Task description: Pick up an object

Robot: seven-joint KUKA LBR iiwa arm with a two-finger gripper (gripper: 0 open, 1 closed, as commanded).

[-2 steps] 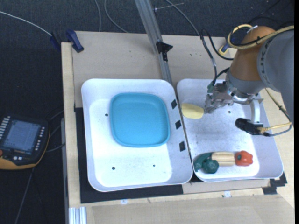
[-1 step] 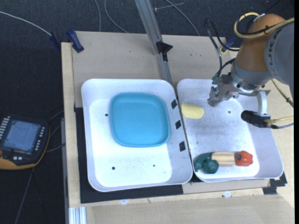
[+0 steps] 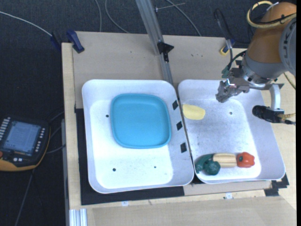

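gripper: we see it hanging over the upper part of the right bin, nothing between its tips; from this slant we cannot tell whether it is spread or closed
nearest object: we take the yellow piece as the likely target; it lies at the right bin's left wall, to the gripper's left in the view and slightly toward the near edge
long axis: we read the yellow piece as lying roughly across the bin, left to right
other candidates: a green item, a tan piece and a red one sit in 1 row along the near wall, well apart from the gripper
left bin: holds the blue plate
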